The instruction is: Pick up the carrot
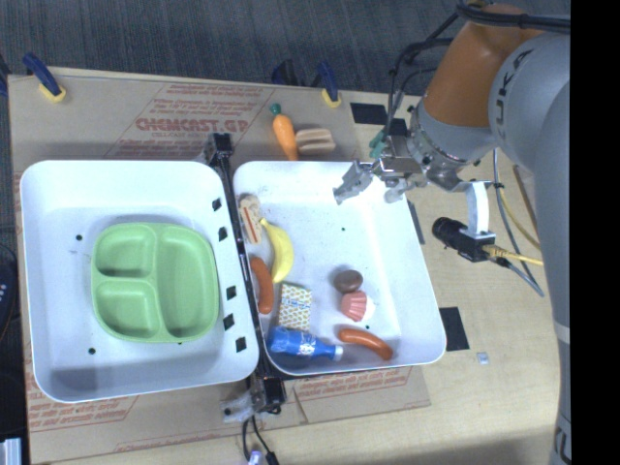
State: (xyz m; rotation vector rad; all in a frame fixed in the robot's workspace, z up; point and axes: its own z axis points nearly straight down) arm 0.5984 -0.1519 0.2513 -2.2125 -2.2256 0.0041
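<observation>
The two-finger metal gripper [373, 184] hangs over the far right corner of the right shallow white bin [412, 260], its fingers spread apart with nothing between them. Behind it, toward the right, rises the grey arm with its orange band [475, 71].

To the left of the gripper and a little farther back, outside the bin on the brown cardboard sheet [174, 119], lies the small orange carrot with a green tip [283, 132]; it is well apart from the fingers. Just beside the carrot, on the gripper's side of it, sits a tan bun-shaped toy [315, 141].

Below and left of the gripper, inside the right bin, a yellow banana [281, 250] lies along the bin's left wall, with a pale hot-dog-like piece [251, 216] and an orange-red sausage [263, 284] next to it. Nearer the front are a patterned yellow-and-white packet [294, 306] and a blue bottle lying on its side [302, 346]. Straight below the gripper sit a brown round piece [349, 280], a pink-and-white piece [356, 306] and a second orange-red sausage [365, 343].

Far to the gripper's left, the left shallow white bin [48, 260] holds a green divided plastic plate [155, 281].
</observation>
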